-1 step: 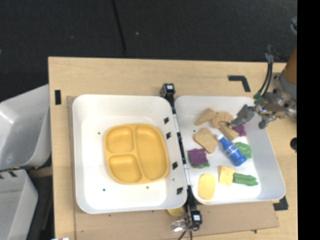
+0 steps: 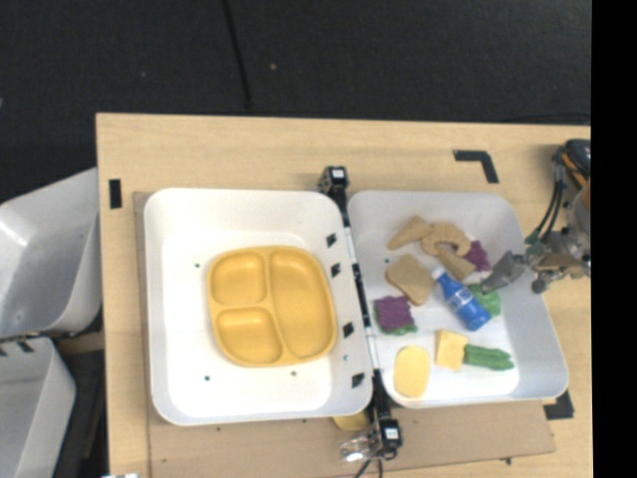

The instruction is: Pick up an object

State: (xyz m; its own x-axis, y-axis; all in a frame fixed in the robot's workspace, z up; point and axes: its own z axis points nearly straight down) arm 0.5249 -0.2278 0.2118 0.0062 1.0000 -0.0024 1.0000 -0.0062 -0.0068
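The right bin (image 2: 532,352) holds several toy foods. Tan bread pieces (image 2: 430,235) lie at the back, with another tan slice (image 2: 409,278) below them. A purple grape bunch (image 2: 394,314), a blue bottle (image 2: 464,303), a yellow cheese wedge (image 2: 450,350), a green vegetable (image 2: 488,358) and a yellow oval piece (image 2: 412,371) lie nearer the front. My gripper (image 2: 523,274) hangs over the bin's right edge, just right of the blue bottle and a small green piece (image 2: 490,301). Its fingers stand open with nothing between them.
The left bin (image 2: 169,366) carries a yellow divided plate (image 2: 271,304) in its middle. A small purple piece (image 2: 479,256) lies by the bread. Cables and arm hardware (image 2: 572,182) crowd the bench's right edge. A white chair (image 2: 40,257) stands off to the left.
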